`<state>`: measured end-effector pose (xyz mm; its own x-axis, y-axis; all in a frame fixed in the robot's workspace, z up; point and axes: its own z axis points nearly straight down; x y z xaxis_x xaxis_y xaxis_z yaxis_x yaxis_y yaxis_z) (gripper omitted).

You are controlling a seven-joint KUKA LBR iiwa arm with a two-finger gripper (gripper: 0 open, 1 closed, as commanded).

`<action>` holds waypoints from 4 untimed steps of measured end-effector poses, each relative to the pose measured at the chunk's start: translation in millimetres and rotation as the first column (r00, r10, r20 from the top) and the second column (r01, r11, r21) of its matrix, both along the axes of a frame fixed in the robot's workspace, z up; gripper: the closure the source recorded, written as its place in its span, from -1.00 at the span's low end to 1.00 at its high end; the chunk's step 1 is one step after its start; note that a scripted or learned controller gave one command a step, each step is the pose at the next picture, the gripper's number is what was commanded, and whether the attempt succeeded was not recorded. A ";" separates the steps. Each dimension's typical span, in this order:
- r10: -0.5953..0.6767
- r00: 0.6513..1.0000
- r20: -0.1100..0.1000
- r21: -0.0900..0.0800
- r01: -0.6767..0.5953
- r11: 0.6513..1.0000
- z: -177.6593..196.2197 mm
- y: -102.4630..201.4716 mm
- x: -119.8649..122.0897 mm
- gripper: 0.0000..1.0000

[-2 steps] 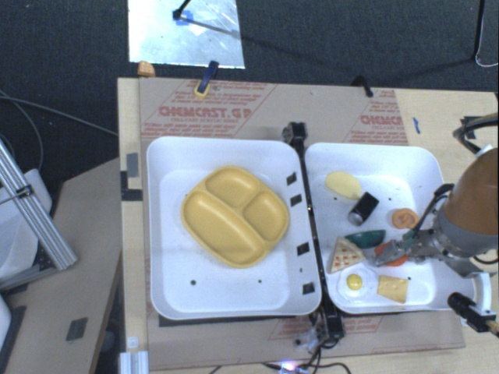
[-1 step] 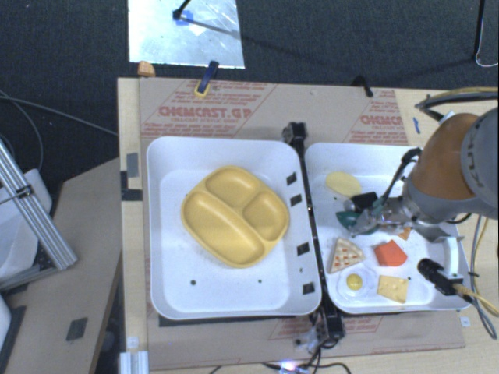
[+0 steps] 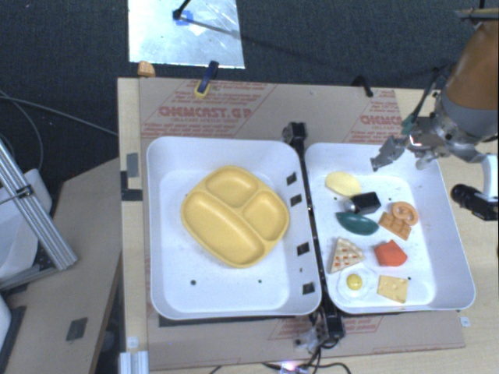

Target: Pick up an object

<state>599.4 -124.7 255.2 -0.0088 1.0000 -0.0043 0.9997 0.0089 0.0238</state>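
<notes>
The right bin holds several toy foods: a pale yellow lump, a black block, a teal pod, a pretzel, a waffle, a red piece, a triangular slice, a fried egg and a cheese square. My gripper hangs over the bin's back edge, above and right of the yellow lump. Its fingers are spread open with nothing between them.
The left bin carries a yellow divided plate. A black divider runs between the bins. A dark clamp juts in at the right bin's right side. Cardboard lies under both bins.
</notes>
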 end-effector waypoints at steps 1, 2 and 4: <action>-0.010 0.999 -0.031 0.007 0.010 1.000 -50.9 9.6 -89.0 -1.00; -0.010 1.000 -0.023 0.002 0.010 1.000 -87.0 -30.6 -57.2 -1.00; 0.001 1.000 -0.013 0.004 -0.001 1.000 -53.6 -10.8 20.8 -1.00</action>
<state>620.2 -135.5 201.6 -0.0095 1.0000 -0.0007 0.9999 0.0095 0.0104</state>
